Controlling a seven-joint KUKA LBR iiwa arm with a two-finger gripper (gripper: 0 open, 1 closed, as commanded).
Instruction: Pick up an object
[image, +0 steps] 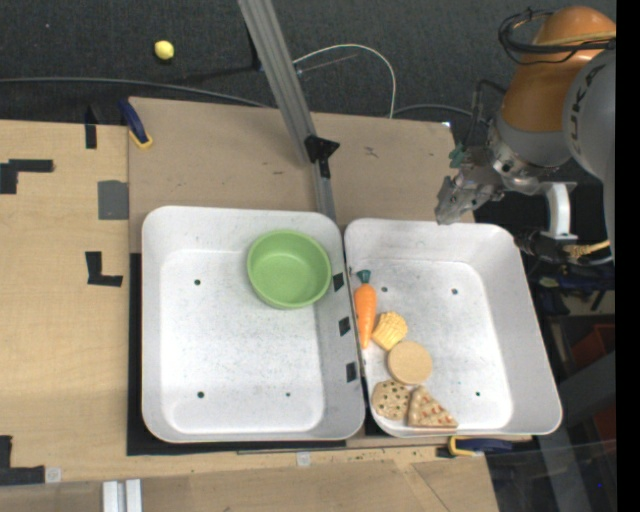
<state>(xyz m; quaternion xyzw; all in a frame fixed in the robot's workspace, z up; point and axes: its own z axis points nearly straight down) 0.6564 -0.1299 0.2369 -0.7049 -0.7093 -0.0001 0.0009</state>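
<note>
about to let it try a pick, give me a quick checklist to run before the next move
1. Targets in view: ok. Carrot, round cracker and other toy foods lie in the right bin.
2. Claw over the targets: not ok. It sits at the right bin's far rim, away from the food.
3. Claw carrying nothing: cannot tell.
4. Targets well spaced: not ok. They cluster against the bin's left wall, touching.
5. Green bowl out of the way: ok, it is in the left bin.
</note>
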